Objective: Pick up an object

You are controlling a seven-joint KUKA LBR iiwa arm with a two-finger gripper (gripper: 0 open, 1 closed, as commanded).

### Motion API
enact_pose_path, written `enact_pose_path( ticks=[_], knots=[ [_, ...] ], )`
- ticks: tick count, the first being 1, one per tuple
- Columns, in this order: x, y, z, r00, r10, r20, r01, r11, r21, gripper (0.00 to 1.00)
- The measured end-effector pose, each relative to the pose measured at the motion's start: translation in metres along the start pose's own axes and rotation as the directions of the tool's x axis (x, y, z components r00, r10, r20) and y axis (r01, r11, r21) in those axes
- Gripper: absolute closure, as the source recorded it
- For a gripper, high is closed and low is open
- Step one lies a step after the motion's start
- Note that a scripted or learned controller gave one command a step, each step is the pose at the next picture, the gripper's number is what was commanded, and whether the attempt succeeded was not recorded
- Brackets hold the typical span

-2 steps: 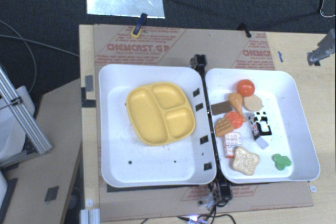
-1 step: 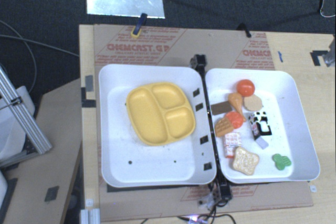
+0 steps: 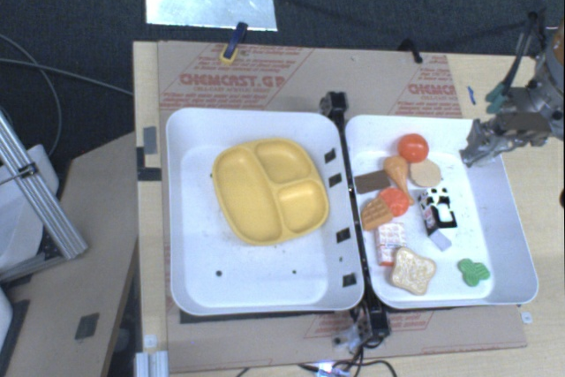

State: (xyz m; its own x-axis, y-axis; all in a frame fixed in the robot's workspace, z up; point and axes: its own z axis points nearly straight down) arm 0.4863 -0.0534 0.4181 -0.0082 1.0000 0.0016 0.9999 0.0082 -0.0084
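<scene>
The right bin (image 3: 516, 256) holds several toy foods. Among them are a red tomato (image 3: 412, 146), a tan round piece (image 3: 425, 174), an orange drumstick shape (image 3: 397, 171), a brown block (image 3: 371, 182), a black-and-white item (image 3: 437, 209), a slice of toast (image 3: 412, 270) and a green piece (image 3: 473, 272). My gripper (image 3: 479, 147) hangs over the bin's upper right edge, to the right of the tomato and apart from every object. Nothing shows in its grasp.
The left bin (image 3: 190, 269) holds a yellow divided plate (image 3: 269, 190). A black divider (image 3: 349, 207) with clips runs between the bins. Cardboard lies beneath both bins. A metal frame (image 3: 40, 199) stands at the far left.
</scene>
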Motion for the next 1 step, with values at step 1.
enact_pose_path(
  ticks=[1],
  knots=[
    [0.0570,0.0138,-0.0564,1.000,-0.003,0.000,0.003,1.000,-0.017,1.00]
  ],
)
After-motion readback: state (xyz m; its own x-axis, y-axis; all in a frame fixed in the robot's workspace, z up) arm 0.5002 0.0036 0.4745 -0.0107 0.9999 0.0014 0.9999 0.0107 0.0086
